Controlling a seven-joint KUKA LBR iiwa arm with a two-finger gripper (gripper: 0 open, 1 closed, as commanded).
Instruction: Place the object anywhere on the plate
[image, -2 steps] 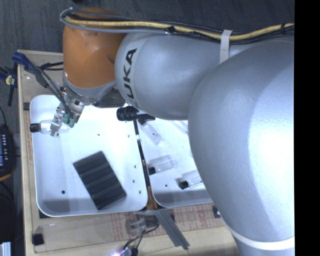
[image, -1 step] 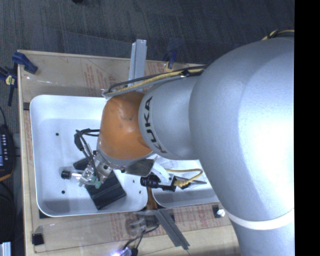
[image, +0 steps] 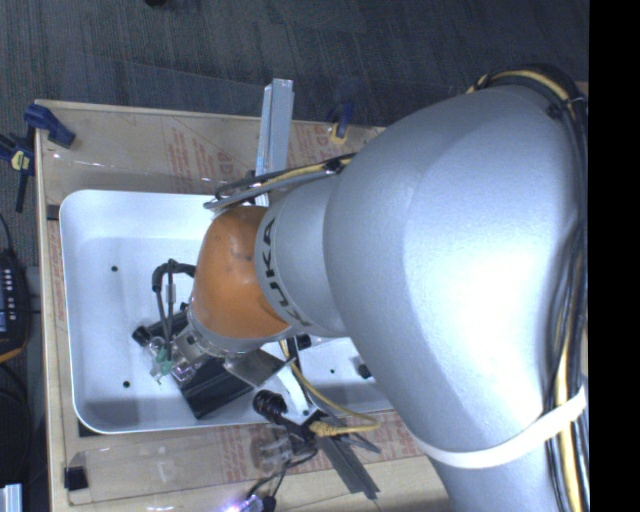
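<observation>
My gripper (image: 160, 350) hangs low over the floor of the left white bin (image: 90, 290), near its front middle. A small greenish, glassy bit (image: 157, 368) shows right at the gripper's tip; I cannot tell whether it is an object or part of the tool. The black gripper body (image: 212, 388) lies just right of it, under the orange band (image: 235, 280) of the wrist. The big grey arm (image: 440, 280) covers the right half of the bench and the bin there.
An upright metal profile (image: 275, 120) stands behind the bins. Blue clamps (image: 47, 122) sit on the bench's back edge. Loose cables (image: 315, 428) lie at the front edge. A black device (image: 8, 300) sits off the bench's left side.
</observation>
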